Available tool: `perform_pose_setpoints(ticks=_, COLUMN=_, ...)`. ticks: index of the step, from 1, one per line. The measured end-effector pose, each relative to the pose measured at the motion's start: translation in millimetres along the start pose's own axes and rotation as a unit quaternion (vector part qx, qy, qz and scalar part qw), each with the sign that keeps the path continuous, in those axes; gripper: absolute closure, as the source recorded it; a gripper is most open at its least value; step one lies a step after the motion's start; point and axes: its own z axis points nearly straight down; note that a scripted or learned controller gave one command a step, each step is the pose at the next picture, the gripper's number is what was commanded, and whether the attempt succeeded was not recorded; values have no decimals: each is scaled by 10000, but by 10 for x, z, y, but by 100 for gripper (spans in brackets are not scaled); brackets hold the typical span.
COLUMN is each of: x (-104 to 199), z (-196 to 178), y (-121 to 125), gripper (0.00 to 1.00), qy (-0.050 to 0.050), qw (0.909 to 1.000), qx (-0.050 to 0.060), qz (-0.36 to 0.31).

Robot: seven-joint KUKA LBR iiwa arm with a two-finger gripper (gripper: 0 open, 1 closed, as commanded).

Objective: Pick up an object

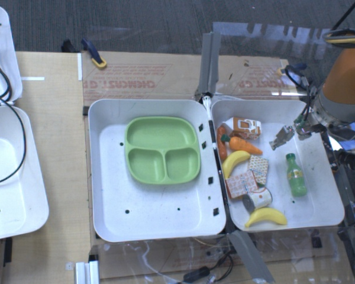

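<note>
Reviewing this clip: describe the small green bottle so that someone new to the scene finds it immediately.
Start at the right-hand shallow white bin, the one crowded with toy food. The small green plastic bottle lies alone on bare floor in that bin's right part, below the gripper. Unlike the yellow bananas and the orange carrot to its left, it is translucent green with a cap.

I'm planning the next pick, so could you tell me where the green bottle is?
The green bottle lies in the right bin, near its right side, apart from the bananas and below the end effector.
</note>
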Motion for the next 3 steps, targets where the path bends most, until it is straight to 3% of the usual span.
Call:
perform_pose_setpoints(ticks=1, x=-122, z=506, y=-587, gripper=0, qy=37, qw=9993, qx=2, qz=-362)
perform_pose_setpoints(ticks=2, x=-146, z=405, y=-584, gripper=100, qy=5, qw=9994, qx=-14, qz=-338)
perform_pose_setpoints(ticks=3, x=571, z=-712, y=32, gripper=100, qy=-5, qw=9999, qx=-8, qz=140)
